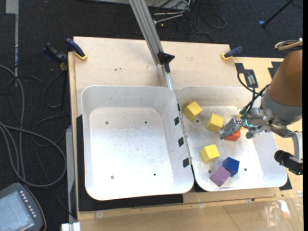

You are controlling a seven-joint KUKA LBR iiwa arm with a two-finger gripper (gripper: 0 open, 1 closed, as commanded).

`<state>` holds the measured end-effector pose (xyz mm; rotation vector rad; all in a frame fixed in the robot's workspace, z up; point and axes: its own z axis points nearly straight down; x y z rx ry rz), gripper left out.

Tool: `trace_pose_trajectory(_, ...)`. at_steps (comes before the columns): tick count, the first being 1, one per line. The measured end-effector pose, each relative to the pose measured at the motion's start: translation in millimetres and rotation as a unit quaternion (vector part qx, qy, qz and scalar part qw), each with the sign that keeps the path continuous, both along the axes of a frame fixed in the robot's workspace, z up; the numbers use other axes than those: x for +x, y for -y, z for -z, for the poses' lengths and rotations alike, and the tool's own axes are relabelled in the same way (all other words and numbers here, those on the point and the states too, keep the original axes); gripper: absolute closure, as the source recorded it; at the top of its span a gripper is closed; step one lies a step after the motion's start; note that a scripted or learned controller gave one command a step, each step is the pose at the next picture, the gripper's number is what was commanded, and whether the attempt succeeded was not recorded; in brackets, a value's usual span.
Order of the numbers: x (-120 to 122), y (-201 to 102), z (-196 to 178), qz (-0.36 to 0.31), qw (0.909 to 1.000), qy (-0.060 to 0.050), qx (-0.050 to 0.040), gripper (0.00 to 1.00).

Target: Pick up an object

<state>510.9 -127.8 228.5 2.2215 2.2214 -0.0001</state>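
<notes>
Jaws (231, 128) are down on the orange block (233, 136) in the right bin (274, 177); can't tell their state. Nothing lifted yet.

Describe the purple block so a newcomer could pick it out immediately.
Look in the right-hand bin, the one holding the blocks. Go to its near edge, the corner farthest from the hand. The purple block is lowest in view, touching the blue block, and is the only purple one.

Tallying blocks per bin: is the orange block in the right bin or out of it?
In. The orange block lies on the right bin's floor, partly hidden under the gripper, near a yellow block.
</notes>
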Motion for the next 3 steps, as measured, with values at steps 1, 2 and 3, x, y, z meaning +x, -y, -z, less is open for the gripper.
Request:
trace_pose_trajectory(1,-1,-3,64,0.001,1.0,-0.003,0.0008,0.0)
trace_pose_trajectory(2,-3,-3,105,-0.001,1.0,0.006,-0.0006,0.0)
trace_pose_trajectory(3,2,-3,112,-0.001,0.9999,0.01,-0.0004,0.0)
